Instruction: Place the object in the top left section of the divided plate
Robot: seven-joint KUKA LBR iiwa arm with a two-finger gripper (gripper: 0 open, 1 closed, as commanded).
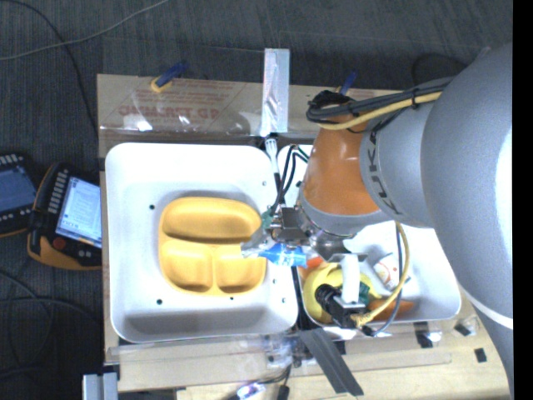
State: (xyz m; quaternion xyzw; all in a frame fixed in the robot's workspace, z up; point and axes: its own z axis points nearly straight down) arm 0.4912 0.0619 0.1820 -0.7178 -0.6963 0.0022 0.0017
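Nearest you, the right bin (435, 294) holds a jumble of yellow, white and orange pieces (337, 294) under the wrist. Just beyond them, a small blue object (276, 255) sits at the tip of the gripper (283, 238), over the wall between the two bins and just beside the right rim of the yellow divided plate (208, 219). You cannot tell from here how the jaws stand, or whether they have the blue piece at all.

It looks light, thin and probably smooth plastic, so treat it as liable to slip or twist. Take it across its narrow middle, not by an end. Farther back, the plate's large rear compartment lies bare in the left bin (133, 223).
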